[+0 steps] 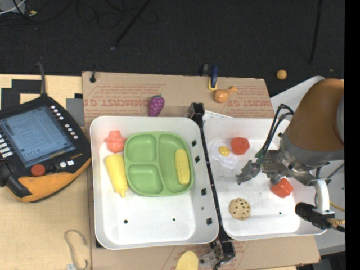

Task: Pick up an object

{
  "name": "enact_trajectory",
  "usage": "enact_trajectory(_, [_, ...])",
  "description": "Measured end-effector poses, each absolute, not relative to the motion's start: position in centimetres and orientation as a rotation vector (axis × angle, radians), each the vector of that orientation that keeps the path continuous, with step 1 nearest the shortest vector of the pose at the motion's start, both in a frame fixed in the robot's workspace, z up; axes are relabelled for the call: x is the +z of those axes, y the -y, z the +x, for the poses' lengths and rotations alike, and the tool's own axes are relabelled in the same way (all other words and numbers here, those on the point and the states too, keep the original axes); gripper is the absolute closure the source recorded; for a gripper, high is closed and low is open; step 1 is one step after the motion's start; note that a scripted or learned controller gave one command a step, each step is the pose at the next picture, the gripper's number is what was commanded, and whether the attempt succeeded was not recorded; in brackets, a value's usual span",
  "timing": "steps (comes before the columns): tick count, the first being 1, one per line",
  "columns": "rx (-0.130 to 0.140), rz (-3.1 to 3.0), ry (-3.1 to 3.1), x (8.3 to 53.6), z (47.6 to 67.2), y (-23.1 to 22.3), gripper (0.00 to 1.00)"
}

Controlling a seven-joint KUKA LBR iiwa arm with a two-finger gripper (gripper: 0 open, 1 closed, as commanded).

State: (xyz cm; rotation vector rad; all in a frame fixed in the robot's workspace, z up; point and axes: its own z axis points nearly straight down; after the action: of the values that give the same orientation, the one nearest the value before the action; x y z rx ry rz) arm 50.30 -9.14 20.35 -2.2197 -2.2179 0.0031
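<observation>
Right bin [264,228]: two red pieces [240,145], one cookie [240,208], one egg [224,151].

Far off to the left of the pincer [248,175], a teach pendant [39,145] lies on the wooden bench [39,229], screen lit, orange bumper around its lower edge. Beyond the pincer, on the brown cardboard sheet [124,94], sit a purple grape toy [156,104] (up and to the left) and an orange gourd-shaped toy [224,94], with a blue and yellow clamp [213,77] just past it. Further back and right, a small orange ball [281,74] rests on the dark floor. Nearer than the pincer and leftward, a yellow toy [187,260] lies at the cardboard's edge; a metal hook [76,246] lies well left of that.
</observation>
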Motion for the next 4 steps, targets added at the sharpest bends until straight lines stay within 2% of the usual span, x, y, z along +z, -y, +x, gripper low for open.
enact_trajectory(2, [0.005, -2.217, 2.217, 8.6, 50.5, 8.9, 0.0])
enact_trajectory(3, [0.005, -2.226, 2.209, 9.8, 50.5, 9.1, 1.0])
enact_trajectory(4, [-0.001, -2.228, 2.215, 14.1, 50.7, 9.6, 1.0])
